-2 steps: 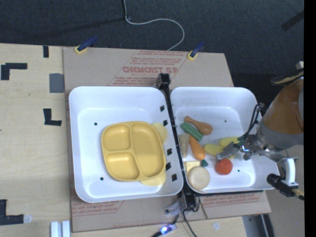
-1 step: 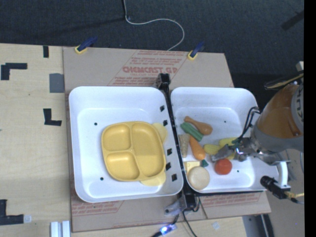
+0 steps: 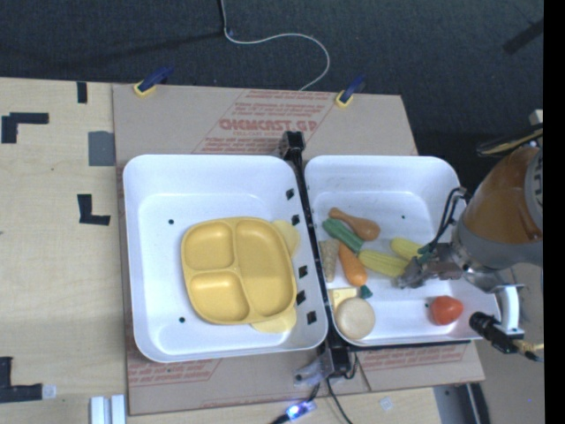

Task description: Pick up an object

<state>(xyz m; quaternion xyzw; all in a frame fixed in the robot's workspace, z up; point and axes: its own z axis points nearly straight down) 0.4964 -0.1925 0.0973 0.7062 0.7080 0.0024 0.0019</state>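
Two shallow white bins are seen side by side on a cardboard sheet (image 3: 265,117) laid on the bench. The left bin (image 3: 146,237) carries a yellow divided plate (image 3: 238,268), three compartments, set approx. at the bin's middle, w/ a paler yellow piece (image 3: 275,322) showing from under its near-right edge. The right bin (image 3: 388,177) carries the toy food, grouped toward its left wall and centre: a brown drumstick-like piece (image 3: 355,225) farthest back, a green veg (image 3: 340,234) just beside it, an orange carrot (image 3: 353,266) nearer the front, a beige piece (image 3: 329,259) against the left wall, a yellow corn cob (image 3: 381,262) near the centre, a smaller yellow item (image 3: 406,248) to its right, and a round cream item (image 3: 355,319) at the front-left corner. A red tomato-like item (image 3: 446,308) lies apart from the rest, near the front-right corner. The arm is seen coming in over the right rim, and the gripper (image 3: 413,275) is low in the bin, btw. the corn cob and the red item, just beside the small yellow item. Whether it is spread or closed cannot be told, as it is too dark and small; nothing is seen held by it. A white cable (image 3: 282,38) is seen on the dark floor beyond the bench's far edge.
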